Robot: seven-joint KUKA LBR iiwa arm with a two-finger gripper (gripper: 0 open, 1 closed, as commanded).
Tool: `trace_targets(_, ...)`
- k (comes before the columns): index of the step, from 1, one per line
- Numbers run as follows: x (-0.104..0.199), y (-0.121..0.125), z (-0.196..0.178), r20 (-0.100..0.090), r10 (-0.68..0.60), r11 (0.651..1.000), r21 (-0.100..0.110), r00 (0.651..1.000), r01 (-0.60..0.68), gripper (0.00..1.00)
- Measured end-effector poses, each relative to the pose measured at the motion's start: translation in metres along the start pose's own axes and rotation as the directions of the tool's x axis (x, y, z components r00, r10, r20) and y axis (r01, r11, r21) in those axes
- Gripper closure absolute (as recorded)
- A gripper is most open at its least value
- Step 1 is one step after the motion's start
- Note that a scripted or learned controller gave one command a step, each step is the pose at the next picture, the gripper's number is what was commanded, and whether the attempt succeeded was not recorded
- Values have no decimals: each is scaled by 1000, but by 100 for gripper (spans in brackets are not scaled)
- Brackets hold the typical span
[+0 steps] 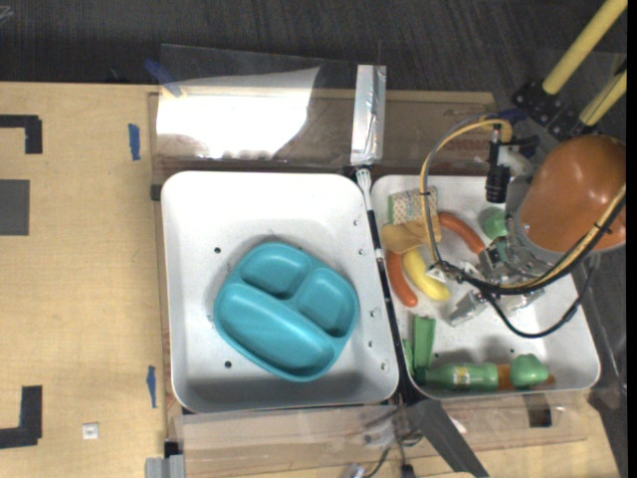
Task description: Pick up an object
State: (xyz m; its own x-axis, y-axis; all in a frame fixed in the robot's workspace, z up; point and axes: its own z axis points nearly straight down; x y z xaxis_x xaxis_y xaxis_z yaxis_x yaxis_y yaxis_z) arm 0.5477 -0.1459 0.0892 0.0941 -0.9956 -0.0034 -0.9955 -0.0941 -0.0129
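Note:
The right bin (567, 352) holds several small objects. A yellow banana (428, 279) lies beside a red-orange sausage (401, 277), with a tan bread piece (402, 235) and a patterned packet (408, 205) behind them. An orange carrot-like piece (460, 230) lies further right. Along the front wall are a green cucumber (423, 342), a green bottle with a yellow label (463, 374) and a green round item (530, 369). My gripper (468, 305) hangs low in the middle of this bin, just right of the banana, under the orange-banded wrist (572, 192).
The left bin (199, 217) holds a teal divided plate (289, 309). Cables (438, 167) loop from the wrist over the right bin's back half. A small green item (495, 222) lies by the wrist. Yellow bars (592, 28) cross the top right corner.

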Motion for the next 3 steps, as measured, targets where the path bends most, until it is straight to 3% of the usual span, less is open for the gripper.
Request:
trace_targets(1,-26,-66,1,0,166,986,-1,986,-166,0)
trace_targets(2,-35,-63,1,-2,168,986,-2,986,-168,0)
trace_targets(3,-38,-66,-12,5,172,985,7,985,-172,100)
